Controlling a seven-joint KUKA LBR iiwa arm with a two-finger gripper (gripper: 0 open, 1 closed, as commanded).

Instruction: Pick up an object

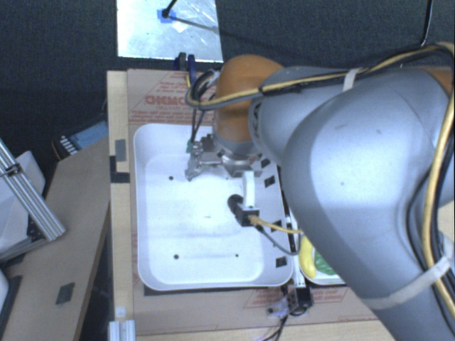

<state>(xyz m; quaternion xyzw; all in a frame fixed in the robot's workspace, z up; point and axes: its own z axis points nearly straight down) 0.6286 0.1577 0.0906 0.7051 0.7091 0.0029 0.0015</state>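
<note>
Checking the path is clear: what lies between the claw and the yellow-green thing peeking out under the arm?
In the camera view, bare white bin floor, then the bin's right rim, separates the claw from the yellow-green thing.

The bin looks smooth, glossy white plastic. The arm has a matt grey shell. Brown cardboard underneath looks dull; the foil sheet shines.

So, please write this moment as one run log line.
arm: over both bins | hand: low in left bin | yellow-green object: right bin
</note>
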